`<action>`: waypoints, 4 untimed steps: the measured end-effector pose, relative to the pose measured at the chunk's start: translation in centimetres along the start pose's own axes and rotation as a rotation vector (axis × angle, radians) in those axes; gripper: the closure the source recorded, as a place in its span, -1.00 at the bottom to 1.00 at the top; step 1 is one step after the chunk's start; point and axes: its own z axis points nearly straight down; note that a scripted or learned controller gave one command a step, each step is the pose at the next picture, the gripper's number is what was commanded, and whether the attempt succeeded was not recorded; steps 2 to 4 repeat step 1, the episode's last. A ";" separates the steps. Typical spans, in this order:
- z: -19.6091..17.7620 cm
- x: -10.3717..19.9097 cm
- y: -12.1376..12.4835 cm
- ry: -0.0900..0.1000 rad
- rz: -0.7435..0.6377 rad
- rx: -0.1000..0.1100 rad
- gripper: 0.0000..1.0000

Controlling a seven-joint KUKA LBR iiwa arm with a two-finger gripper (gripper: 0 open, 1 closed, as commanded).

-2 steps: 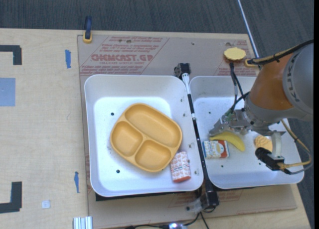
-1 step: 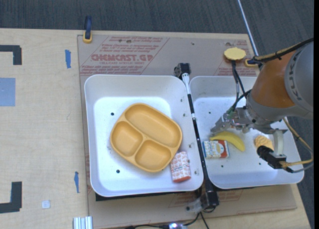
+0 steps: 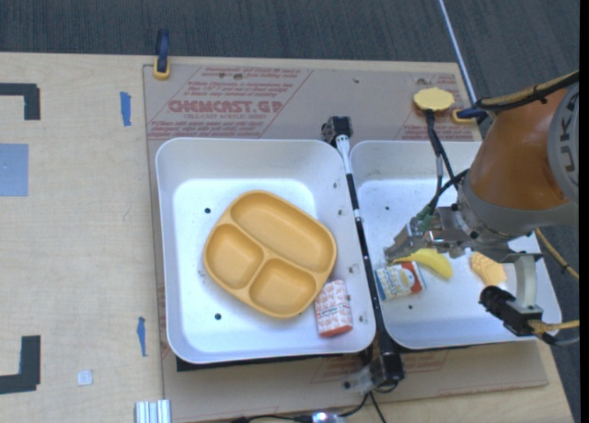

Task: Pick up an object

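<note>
A small curved yellow plastic banana (image 3: 434, 262) is seen in the right white bin (image 3: 460, 327) (near its centre), directly under the two-finger gripper (image 3: 421, 245); finger spread cannot be told.

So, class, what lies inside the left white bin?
Inside the left bin lies a yellow divided plate with three compartments. Beside it, near the bin's front right corner, lies a small red-and-white packet. Whatever is under the plate is covered.
</note>
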 end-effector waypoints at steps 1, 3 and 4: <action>-0.7 -2.7 -1.4 0.001 0.001 0.001 1.00; -0.7 -2.7 -1.4 0.001 0.001 0.001 1.00; -0.7 -2.7 -1.4 0.001 0.001 0.001 1.00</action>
